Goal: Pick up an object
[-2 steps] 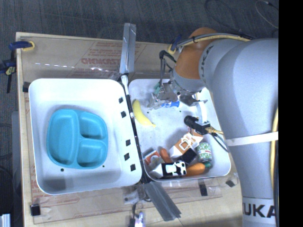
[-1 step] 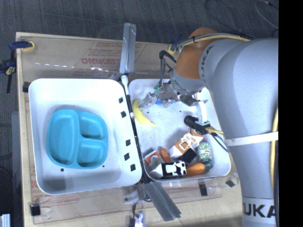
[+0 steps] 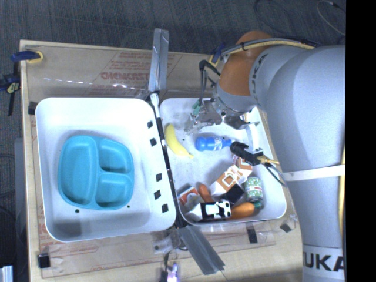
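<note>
Gripper [image 3: 202,115] hangs low in the right bin [image 3: 176,107], just above the blue bottle [image 3: 211,143]; open or closed, I cannot tell. Left of the bottle lies a banana [image 3: 176,141]. Below it crowd a carton [image 3: 230,179], a can [image 3: 254,189] and a carrot [image 3: 244,209].

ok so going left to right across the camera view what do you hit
blue tray in the left bin → divider between the bins → banana → blue bottle → grey arm
</note>
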Motion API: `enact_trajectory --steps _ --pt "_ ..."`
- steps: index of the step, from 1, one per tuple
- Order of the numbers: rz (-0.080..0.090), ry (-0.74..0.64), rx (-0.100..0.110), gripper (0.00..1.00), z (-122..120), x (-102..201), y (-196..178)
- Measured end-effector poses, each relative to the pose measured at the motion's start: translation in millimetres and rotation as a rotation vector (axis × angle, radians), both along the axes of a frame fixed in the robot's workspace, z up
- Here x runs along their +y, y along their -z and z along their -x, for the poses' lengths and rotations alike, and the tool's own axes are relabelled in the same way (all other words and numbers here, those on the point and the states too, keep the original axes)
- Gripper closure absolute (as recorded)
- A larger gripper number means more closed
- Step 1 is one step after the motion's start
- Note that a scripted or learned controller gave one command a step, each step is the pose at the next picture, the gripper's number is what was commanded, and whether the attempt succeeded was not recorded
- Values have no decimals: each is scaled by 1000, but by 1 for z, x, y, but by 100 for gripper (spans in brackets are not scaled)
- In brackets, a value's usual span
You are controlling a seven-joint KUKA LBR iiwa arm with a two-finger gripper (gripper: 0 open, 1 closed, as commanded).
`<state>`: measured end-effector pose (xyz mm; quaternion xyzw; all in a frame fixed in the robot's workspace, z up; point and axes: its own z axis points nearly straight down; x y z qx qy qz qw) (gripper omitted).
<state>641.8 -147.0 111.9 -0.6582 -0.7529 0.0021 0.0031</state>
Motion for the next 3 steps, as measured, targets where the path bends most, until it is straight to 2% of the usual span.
enact_trajectory --steps 1,2,3 --pt "0 -1 1 0 0 0 0" --pt "-1 -96 -4 0 77 -55 20" --pt "1 -138 -8 0 29 -64 -83"
